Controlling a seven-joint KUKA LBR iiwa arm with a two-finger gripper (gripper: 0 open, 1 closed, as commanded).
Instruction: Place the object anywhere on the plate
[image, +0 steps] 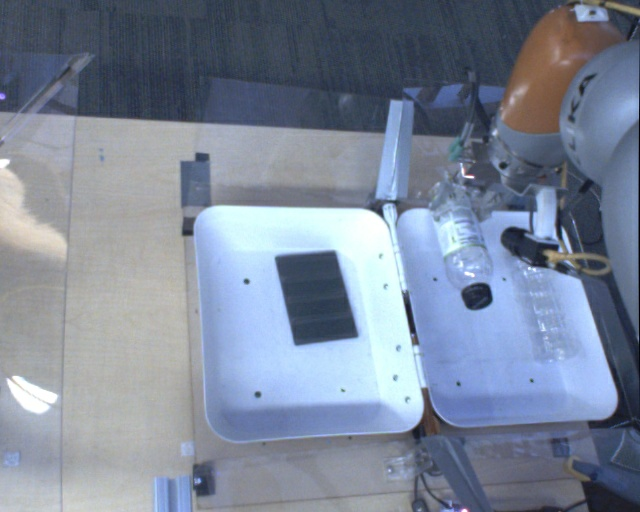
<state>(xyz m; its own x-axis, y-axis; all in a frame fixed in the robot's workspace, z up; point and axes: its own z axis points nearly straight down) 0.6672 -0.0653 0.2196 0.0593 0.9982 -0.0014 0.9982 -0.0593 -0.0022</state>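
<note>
Pale wooden table, dark carpet beyond; clear plastic bottle, black cap toward 6 o'clock; jaws' state I cannot tell.

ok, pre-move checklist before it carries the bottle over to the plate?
1. Bottle lifted off the right bin: cannot tell; its base sits at the gripper, black cap down.
2. Grip on bottle: cannot tell.
3. Dark plate flat in the left bin: ok.
4. Plate top free: ok.
5. Second clear bottle out of the way: ok, lying toward the right bin's right side.
</note>
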